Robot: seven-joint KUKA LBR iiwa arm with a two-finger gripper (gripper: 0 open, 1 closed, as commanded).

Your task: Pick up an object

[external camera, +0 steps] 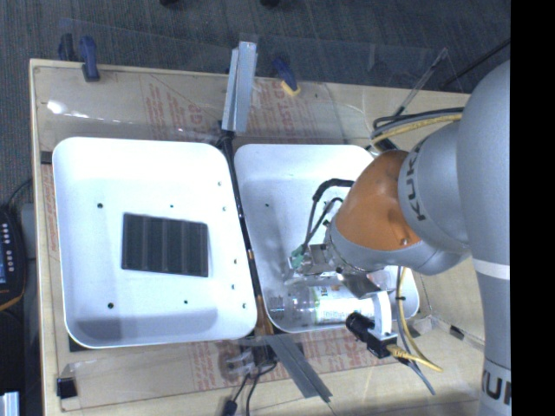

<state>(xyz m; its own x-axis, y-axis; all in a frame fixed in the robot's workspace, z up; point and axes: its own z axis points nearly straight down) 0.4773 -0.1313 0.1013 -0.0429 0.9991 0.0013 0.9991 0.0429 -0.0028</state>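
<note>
Clear plastic bottle point(316, 306) lies on its side at 6 o'clock in the right bin point(269, 189), under the gripper point(314, 263). Likely light, slick, crushable; best grasped across mid-body. Gripper state: cannot tell, wrist blocks it.

Dark ribbed mat point(165, 244) — flat in left bin point(78, 172).

Bright, even overhead light washes out the two white bins point(139, 167), hiding surface detail. Soft shadows pool along their lower walls. The picture is slightly soft and grainy.
</note>
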